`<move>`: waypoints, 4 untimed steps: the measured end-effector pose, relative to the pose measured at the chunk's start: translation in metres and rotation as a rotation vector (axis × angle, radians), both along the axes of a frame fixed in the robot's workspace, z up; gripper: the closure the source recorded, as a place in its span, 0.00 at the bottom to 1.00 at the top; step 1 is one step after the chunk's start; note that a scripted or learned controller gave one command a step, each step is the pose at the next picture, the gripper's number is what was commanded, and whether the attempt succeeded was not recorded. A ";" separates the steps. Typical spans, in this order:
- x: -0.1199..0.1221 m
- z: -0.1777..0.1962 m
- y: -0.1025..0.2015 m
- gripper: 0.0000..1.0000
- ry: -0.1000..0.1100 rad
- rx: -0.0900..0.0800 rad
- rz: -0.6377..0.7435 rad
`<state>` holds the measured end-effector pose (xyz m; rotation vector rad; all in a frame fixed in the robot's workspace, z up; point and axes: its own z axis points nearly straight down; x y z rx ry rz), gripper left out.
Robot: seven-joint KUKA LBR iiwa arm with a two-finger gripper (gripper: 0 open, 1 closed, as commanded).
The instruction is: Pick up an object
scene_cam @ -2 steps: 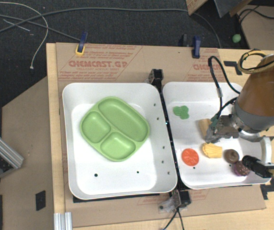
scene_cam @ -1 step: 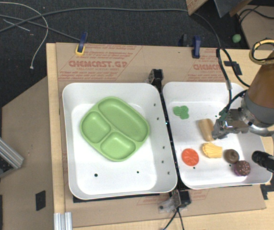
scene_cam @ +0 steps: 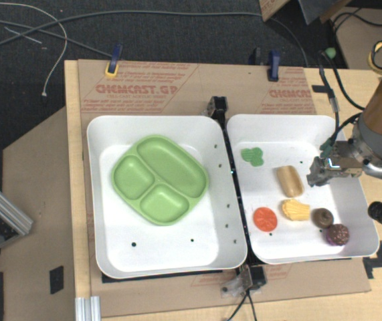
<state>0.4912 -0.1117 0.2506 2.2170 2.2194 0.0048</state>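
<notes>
Nothing is lifted yet. The tool hangs over the right bin, just right of the bread roll; whether it is apart or together I cannot tell. Descent, grasp and lift appear to remain.

A single fixed camera looked down at a slant from above the bench, far enough back to take in both white bins. The left bin and right bin sat mid-frame, with dark floor beyond the far edge.
</notes>
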 end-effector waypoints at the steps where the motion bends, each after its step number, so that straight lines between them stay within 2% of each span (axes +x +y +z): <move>1: 0.029 -0.014 0.040 1.00 0.004 0.001 0.003; 2: 0.063 -0.009 0.092 1.00 0.003 0.003 0.006; 4: 0.131 -0.028 0.197 1.00 0.003 0.003 0.005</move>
